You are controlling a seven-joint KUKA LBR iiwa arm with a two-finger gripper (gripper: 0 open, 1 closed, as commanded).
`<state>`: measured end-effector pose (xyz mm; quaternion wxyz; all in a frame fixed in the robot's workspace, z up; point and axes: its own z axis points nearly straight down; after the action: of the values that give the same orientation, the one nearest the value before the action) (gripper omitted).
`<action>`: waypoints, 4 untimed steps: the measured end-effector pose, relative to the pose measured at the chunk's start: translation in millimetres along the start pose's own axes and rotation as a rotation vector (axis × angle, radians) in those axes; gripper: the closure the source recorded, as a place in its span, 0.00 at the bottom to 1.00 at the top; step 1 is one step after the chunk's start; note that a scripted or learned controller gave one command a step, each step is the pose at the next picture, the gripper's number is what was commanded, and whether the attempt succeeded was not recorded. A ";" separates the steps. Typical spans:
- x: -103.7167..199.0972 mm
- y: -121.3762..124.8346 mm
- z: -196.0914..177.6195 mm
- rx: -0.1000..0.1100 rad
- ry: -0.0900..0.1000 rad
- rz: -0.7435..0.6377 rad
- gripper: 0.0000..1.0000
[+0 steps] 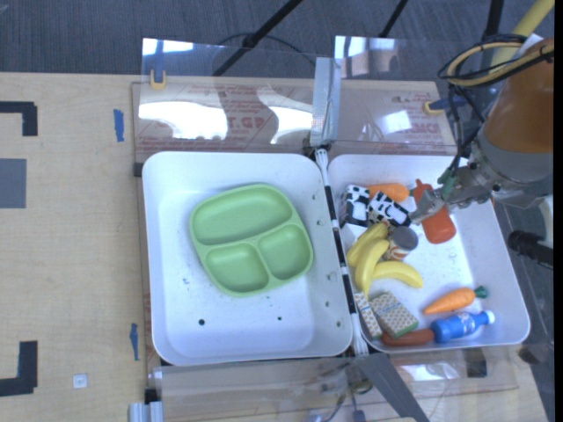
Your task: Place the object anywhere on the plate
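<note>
1. At the lower right of the frame, along the bottom edge of the right bin (510, 262), lie a blue bottle (459, 326), a toy carrot (453, 301) and a patterned block (392, 313). They sit well apart from the gripper, so a pick here need not disturb them.
2. Mid-right, the bananas (380, 258) touch a small dark piece just above them. Any lift nearby should go straight up to avoid dragging them.
3. Higher in the right bin, the gripper (431, 205) hangs over the clutter, right beside an orange-red object (439, 227) and a black-and-white toy (374, 205). Judging by position, the orange-red object is the likely target. The jaws are too blurred against it to say whether they are wide or holding anything.
4. If the grasp is good, the carry should clear the divider between the bins before descending.
5. Centre-left, the green plate (251, 236) lies in the left bin (167, 236); any of its three compartments will do.
6. The desk (62, 236) spreads to the far left.
</note>
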<state>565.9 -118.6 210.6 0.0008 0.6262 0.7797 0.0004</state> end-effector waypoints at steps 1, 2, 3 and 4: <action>74.6 -0.8 26.4 0.004 0.002 -0.105 1.00; 163.3 6.9 26.3 0.005 0.002 -0.039 1.00; 159.6 112.2 -37.3 0.001 -0.001 0.080 1.00; 163.7 103.9 -33.2 0.005 0.001 -0.084 1.00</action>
<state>632.0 63.6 243.8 -0.0010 0.5928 0.8054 -0.0012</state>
